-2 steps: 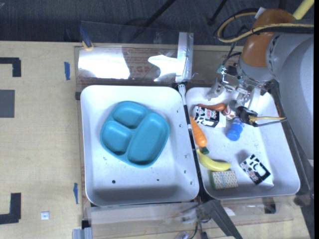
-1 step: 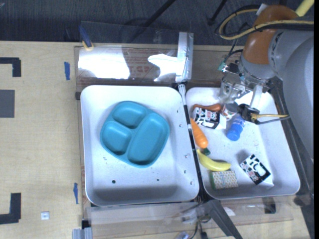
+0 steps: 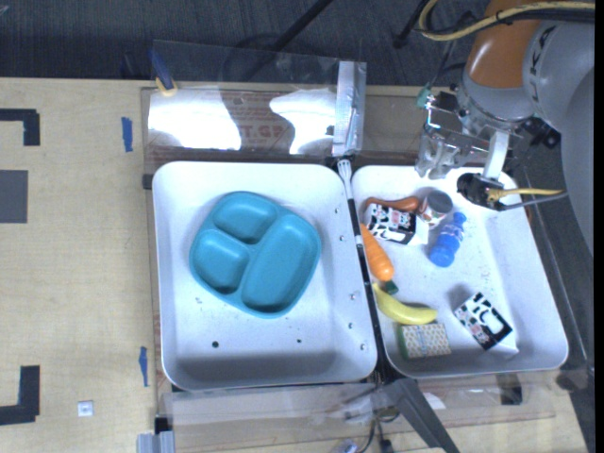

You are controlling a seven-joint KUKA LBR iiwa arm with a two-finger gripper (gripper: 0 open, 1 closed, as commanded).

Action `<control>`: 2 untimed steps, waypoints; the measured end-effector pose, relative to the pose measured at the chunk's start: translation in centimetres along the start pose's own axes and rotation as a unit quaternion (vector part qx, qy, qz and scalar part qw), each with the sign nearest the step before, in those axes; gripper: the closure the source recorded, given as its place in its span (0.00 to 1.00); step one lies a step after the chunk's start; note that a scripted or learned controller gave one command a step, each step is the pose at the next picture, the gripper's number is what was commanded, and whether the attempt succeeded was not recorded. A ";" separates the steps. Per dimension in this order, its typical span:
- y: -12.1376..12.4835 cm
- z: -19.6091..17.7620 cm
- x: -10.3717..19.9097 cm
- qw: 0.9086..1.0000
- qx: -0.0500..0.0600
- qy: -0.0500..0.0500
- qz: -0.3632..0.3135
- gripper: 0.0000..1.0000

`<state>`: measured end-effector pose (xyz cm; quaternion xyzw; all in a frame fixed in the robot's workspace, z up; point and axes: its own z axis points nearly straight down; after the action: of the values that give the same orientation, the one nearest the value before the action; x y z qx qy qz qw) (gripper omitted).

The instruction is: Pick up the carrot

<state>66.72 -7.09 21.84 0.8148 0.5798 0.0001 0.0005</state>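
We see a pale wooden worktop (image 3: 75, 281) carrying two white bins, the left bin (image 3: 179, 347) holding a blue divided plate (image 3: 255, 253). The arm reaches in from the right, its pincer (image 3: 439, 163) hovering over the right bin's (image 3: 538, 300) far edge, fingers apart and grasping nothing. The orange carrot (image 3: 377, 253) lies along that bin's left wall, just above a banana (image 3: 404, 310).

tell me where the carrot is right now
The carrot lies in the right bin against its left wall, just above the banana.
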 end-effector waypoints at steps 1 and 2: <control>1.3 7.5 -3.0 0.998 -0.004 0.002 0.059 1.00; -1.9 0.0 5.4 0.993 0.000 0.000 0.117 1.00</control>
<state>66.68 -1.41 21.82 0.8768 0.4808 -0.0001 0.0002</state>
